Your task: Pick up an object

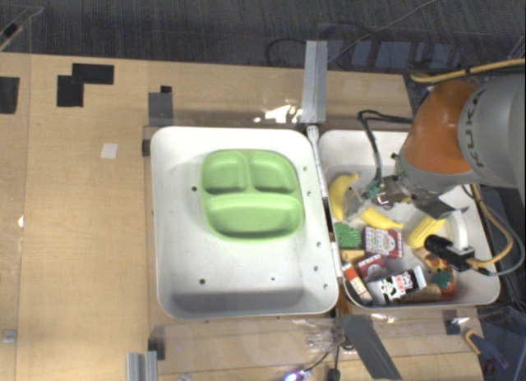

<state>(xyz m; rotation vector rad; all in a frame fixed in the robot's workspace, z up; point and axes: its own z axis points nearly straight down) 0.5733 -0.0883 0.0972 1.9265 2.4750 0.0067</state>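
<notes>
Over the right bin (490, 293) we see the arm (460, 137) reaching in, its gripper (383, 194) low among the clutter; whether it grips anything we cannot tell. Just beside it lie bananas (339, 190), one near the left wall, others (380, 218) below the gripper. Small boxes (381, 242) crowd the near end. Alone in the left bin (177, 231) sits a green tray (249, 192).

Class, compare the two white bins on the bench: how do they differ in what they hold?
The left bin holds one green divided tray lying flat; the right bin holds a jumble of small items, including yellow banana shapes. The gripper is over the right bin, not the left. Both are shallow and white.
</notes>
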